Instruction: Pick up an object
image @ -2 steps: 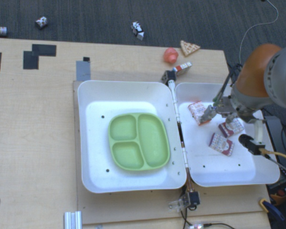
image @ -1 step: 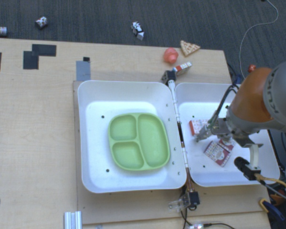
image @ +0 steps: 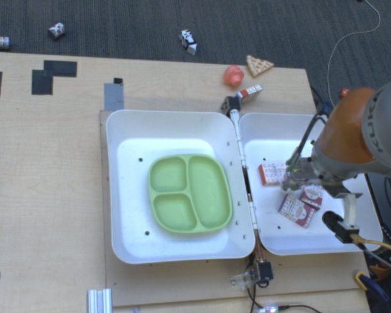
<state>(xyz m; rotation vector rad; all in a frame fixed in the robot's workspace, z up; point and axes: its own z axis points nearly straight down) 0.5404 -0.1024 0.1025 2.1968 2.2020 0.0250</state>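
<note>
Two small red-and-white packets [image: 272, 173] [image: 298, 208] are lying in the right bin [image: 274, 240], beside the green tray [image: 190, 193]; the pincer [image: 298, 181] is hovering between them, seemingly unladen, its spread hidden.

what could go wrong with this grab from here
1. The gripper sits low in the right bin between two small red-and-white packets, so it may close on neither or nudge both.
2. The lower packet lies partly under the wrist, hidden from the camera, so a slip may go unseen.
3. The packets look flat on the bin floor, which likely leaves the fingers little edge to catch.
</note>
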